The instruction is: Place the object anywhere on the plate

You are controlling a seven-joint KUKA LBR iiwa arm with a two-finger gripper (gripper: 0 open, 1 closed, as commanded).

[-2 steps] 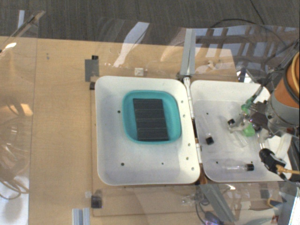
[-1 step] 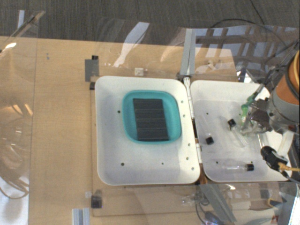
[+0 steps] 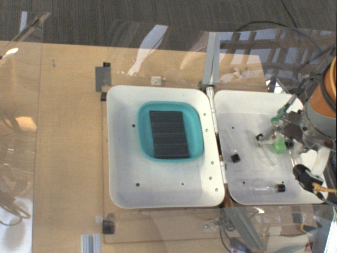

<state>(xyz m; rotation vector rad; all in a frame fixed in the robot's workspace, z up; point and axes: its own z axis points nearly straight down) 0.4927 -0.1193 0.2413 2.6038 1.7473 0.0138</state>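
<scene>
The claw (image 3: 279,136) hangs low over the right bin (image 3: 237,109), towards its right side. Its own body hides its tips, so whether it is apart or closed cannot be told. Directly under it sits a small green piece (image 3: 279,145), which is probably the object to be moved. Nothing shows it clamped.

The green piece looks light and hard, perhaps smooth plastic, so it may slip or skid on the bin floor. A pinch across its narrowest width, low down, seems the safest hold. It is too small and too covered to give its long axis or which way it points.

Further out in the same bin a clear tube (image 3: 265,186) lies flat near the front wall. Its long axis runs along that wall and its black cap is at the right end. A small black cube (image 3: 235,157) rests near the bin's left wall, well apart from the claw.

In the left bin (image 3: 121,183) lies the teal plate (image 3: 143,121), with a dark ribbed slab (image 3: 168,134) on its middle. Both bins stand on the tabletop (image 3: 58,141).
</scene>
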